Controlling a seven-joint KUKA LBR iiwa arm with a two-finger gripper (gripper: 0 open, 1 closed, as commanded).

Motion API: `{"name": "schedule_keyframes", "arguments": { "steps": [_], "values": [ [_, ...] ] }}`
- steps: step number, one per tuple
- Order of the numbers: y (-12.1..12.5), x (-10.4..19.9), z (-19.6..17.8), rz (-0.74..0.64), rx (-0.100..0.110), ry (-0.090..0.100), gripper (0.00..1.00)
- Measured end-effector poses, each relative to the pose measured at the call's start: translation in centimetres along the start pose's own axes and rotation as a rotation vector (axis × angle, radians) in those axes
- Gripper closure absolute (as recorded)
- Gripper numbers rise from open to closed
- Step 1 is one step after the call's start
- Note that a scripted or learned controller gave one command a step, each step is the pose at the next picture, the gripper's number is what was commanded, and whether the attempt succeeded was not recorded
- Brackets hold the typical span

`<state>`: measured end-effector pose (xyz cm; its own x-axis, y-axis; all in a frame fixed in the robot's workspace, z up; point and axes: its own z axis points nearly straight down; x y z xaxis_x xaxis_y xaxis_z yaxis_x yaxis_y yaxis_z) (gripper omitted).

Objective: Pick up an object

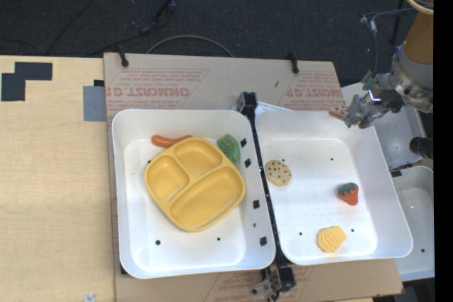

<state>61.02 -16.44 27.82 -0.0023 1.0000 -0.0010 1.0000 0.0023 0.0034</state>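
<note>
The right bin (pixel 368 152) holds a round cookie (pixel 277 172) near its left wall, a red strawberry (pixel 347 193) toward the right and a yellow ridged piece (pixel 330 238) near the front. In the left bin (pixel 127 173) lies a yellow divided plate (pixel 195 182), with an orange carrot (pixel 170 140) and a green leafy piece (pixel 228 147) behind it. My gripper (pixel 359 113) hovers over the back right corner of the right bin, well apart from all the objects, with nothing visible between its fingers.
A black divider (pixel 258 184) runs between the two bins. Cardboard (pixel 212 85) lies under and behind them. A wooden benchtop (pixel 49 180) spreads to the left. The arm (pixel 417 46) comes in from the upper right, beside white hardware (pixel 417 173).
</note>
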Motion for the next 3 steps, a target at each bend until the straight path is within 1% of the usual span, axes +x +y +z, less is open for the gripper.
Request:
{"name": "schedule_keyframes", "arguments": {
  "steps": [1,2,3],
  "values": [
    [-0.6,4.8,1.6,-0.001,0.008,0.003,1.0],
    [-1.4,10.2,1.9,-0.003,0.008,0.004,1.0],
    [-2.0,15.6,2.9,-0.003,0.009,0.003,1.0]
  ]
}}
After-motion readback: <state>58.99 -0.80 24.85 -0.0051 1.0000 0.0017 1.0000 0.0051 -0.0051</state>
